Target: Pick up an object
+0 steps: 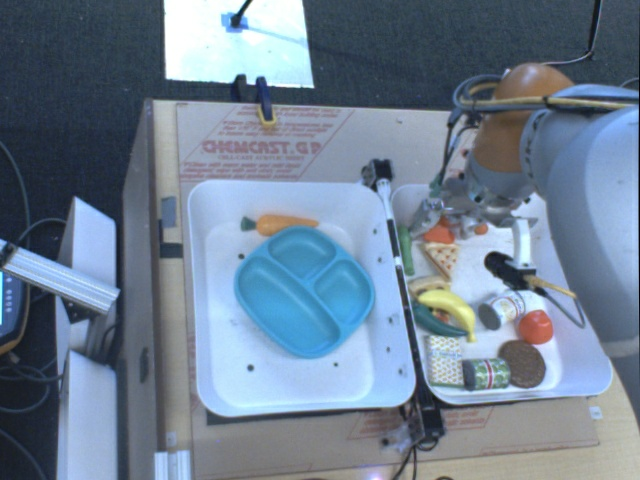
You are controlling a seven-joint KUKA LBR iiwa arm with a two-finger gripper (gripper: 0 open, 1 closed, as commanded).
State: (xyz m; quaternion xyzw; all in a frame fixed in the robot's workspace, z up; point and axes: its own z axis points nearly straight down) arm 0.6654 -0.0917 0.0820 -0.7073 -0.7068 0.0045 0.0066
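Two white bins side by side; left bin [215, 368] holds blue divided plate [303, 289] and carrot [283, 224]; pincer [447, 220] low over far end of right bin [585, 363], state cannot be told; orange-red object [439, 234] directly beneath pincer, contact unclear; sandwich wedge [442, 259] just beside; banana [449, 308] nearer camera, apart from pincer.

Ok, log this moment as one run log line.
arm: over right bin far end | gripper: low by orange piece, no hold seen | left bin: blue plate, carrot

Bench [290, 138] bears left bin [215, 368], right bin [585, 368].
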